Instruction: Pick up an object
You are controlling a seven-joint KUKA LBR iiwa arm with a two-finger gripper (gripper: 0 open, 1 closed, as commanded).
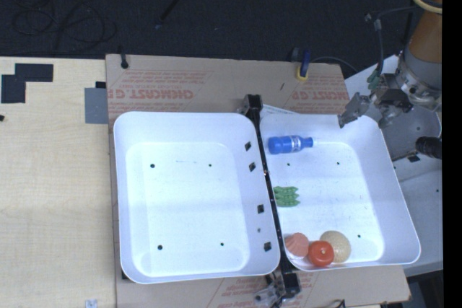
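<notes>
At the near edge of the right bin [404, 227], three small rounded things sat crowded together in the front corner: a pink piece [297, 244], a glossy red ball-shaped one [321, 253] touching it, and a pale tan, matte round one [336, 244] just behind. Farther up the same bin, close to the divider, lay a small green item [286, 196] with a bumpy, ridged look, its long axis running roughly left to right. Nearer the far wall lay a blue bottle [289, 145] on its side, smooth and plastic-looking, its long axis also across the bin, with the narrower cap end pointing right and slightly up. The left bin [126, 177] was a shallow white tray with rounded corners and small dark dots on its floor. Both bins rested on a brown cardboard sheet [216, 86] with red print. Beyond the right bin's far right corner hung the gripper [368, 108], above the rim, nothing between its fingers; whether they stood apart or together could not be told. The arm [426, 40] rose behind it, its orange band uppermost.
</notes>
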